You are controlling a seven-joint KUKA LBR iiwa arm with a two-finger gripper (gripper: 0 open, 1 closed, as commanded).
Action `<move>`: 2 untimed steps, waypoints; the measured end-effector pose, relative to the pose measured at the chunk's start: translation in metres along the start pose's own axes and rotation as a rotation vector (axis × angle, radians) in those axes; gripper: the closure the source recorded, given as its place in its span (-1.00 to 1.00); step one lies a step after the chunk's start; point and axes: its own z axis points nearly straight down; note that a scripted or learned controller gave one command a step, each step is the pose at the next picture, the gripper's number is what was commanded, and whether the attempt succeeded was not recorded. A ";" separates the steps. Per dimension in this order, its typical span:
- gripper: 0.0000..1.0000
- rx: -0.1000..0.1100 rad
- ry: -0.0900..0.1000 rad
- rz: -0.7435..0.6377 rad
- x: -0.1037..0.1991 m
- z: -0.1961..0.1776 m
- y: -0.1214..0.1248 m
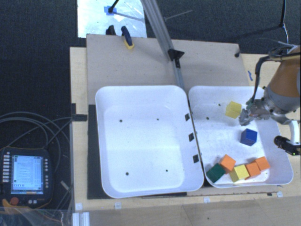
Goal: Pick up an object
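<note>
The right bin [214,95] holds several small blocks. A yellow block [233,109] lies near its back, and a blue block [249,137] sits toward the right side. Along the front wall lie a green block [215,173], an orange block [228,163], a yellow block [240,172] and two more orange blocks [257,166]. My gripper [245,117] hangs low over the right bin, just right of the back yellow block and above the blue one. Nothing shows between its fingers.
The left bin [141,95] stands beside the right one, with a row of black clips [191,136] along their shared edge. A slanted metal pole [160,25] crosses the back of the bench. A teach pendant [26,175] lies at the far left.
</note>
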 end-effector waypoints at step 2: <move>1.00 -0.004 -0.001 0.002 -0.004 -0.120 0.006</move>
